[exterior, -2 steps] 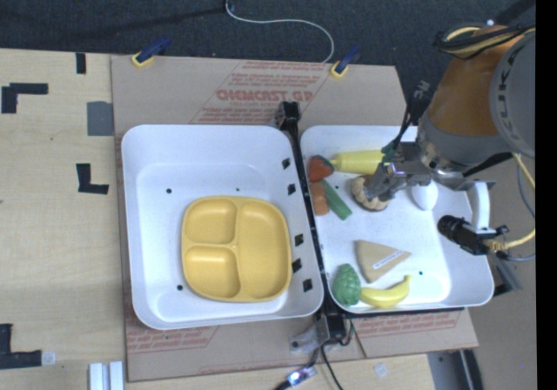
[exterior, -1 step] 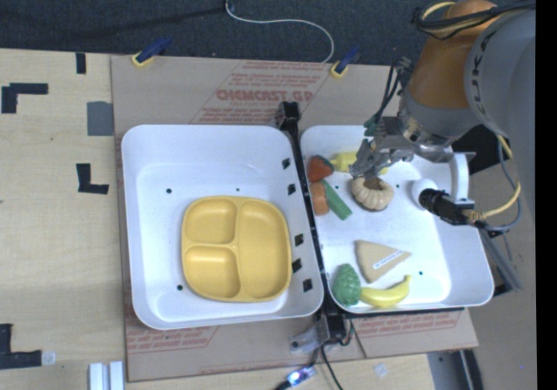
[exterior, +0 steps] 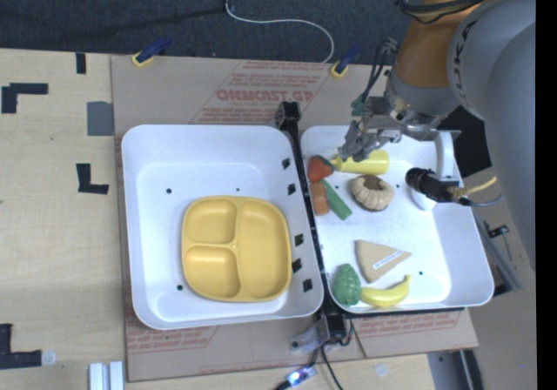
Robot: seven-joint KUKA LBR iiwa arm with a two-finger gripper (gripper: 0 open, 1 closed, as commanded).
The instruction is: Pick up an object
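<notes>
The gripper (exterior: 357, 151) hangs over the right bin's (exterior: 452, 249) far-left corner, just above a yellow corn-like piece (exterior: 370, 163); whether its fingers are open or closed I cannot tell. Toys crowd that bin's left edge. The left bin (exterior: 148, 171) carries a yellow divided plate (exterior: 236, 248).

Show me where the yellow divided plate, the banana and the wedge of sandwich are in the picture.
yellow divided plate (exterior: 236, 248): camera view, on the ridge where its three compartments meet.
banana (exterior: 385, 294): camera view, on the middle of its curved body.
wedge of sandwich (exterior: 379, 258): camera view, on its flat tan top face.
</notes>
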